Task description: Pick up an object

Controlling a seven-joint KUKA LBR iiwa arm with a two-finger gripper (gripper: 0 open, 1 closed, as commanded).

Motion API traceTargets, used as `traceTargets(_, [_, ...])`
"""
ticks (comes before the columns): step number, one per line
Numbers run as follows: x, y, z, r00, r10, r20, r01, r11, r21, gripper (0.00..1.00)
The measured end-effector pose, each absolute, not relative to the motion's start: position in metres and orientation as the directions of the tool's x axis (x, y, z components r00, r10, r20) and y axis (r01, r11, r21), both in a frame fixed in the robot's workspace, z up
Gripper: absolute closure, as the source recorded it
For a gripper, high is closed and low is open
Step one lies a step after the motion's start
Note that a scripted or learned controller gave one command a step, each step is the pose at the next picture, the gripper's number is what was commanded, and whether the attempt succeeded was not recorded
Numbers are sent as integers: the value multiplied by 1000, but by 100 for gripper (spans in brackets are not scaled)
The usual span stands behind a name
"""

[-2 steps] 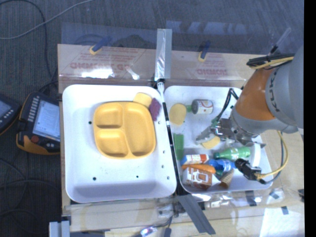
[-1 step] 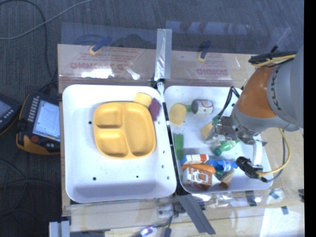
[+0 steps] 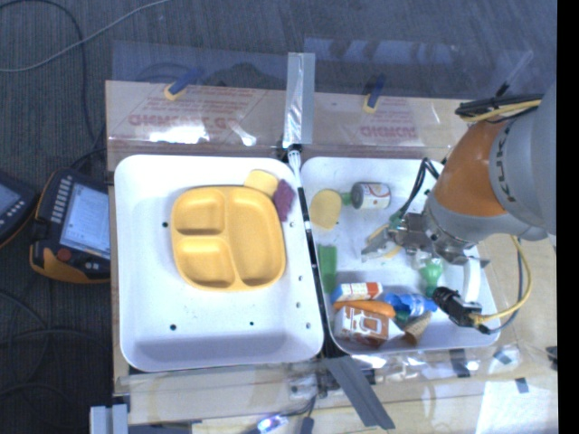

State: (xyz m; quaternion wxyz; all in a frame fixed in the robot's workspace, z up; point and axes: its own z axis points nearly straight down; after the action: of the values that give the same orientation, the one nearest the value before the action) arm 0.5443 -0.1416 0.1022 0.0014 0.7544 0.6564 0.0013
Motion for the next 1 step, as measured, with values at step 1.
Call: traceTargets(1, [490, -147, 91, 242, 970, 0, 970, -242, 20, 0])
